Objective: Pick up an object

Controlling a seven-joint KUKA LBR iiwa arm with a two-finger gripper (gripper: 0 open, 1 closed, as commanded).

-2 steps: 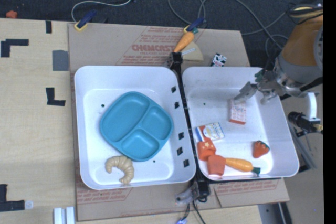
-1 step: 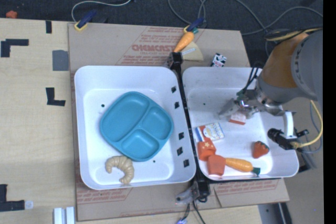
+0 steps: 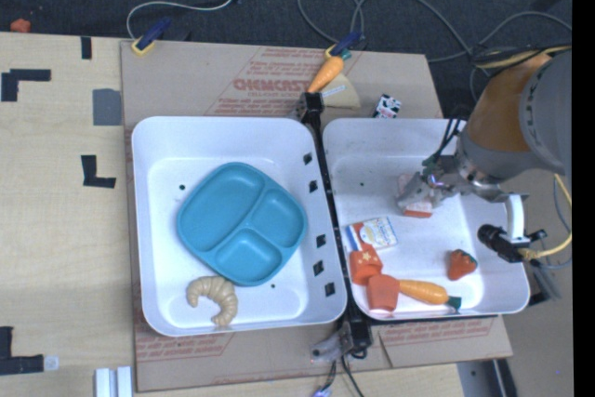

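Currently, in the camera view, the arm (image 3: pixel 521 121) is reaching in from the right and its gripper (image 3: pixel 423 192) is hanging low in the right bin (image 3: pixel 372 139), directly over a small flat item with a red edge (image 3: pixel 418 209); whether that item is being pinched cannot be told, and its identity is not clear. Other candidates are lying nearer the front wall: a small printed carton (image 3: pixel 373 234), a strawberry (image 3: pixel 460 265), a toy carrot (image 3: pixel 423 291) and an orange-red cup (image 3: pixel 381 291). The left bin (image 3: pixel 149 153) is holding a blue divided plate (image 3: pixel 242 223) and a croissant (image 3: pixel 214 299). The main risk, in my judgement, is a flat item slipping away as the gripper is closing. Open floor is lying left of the gripper, while the carton and the divider (image 3: pixel 321 200) are limiting travel.
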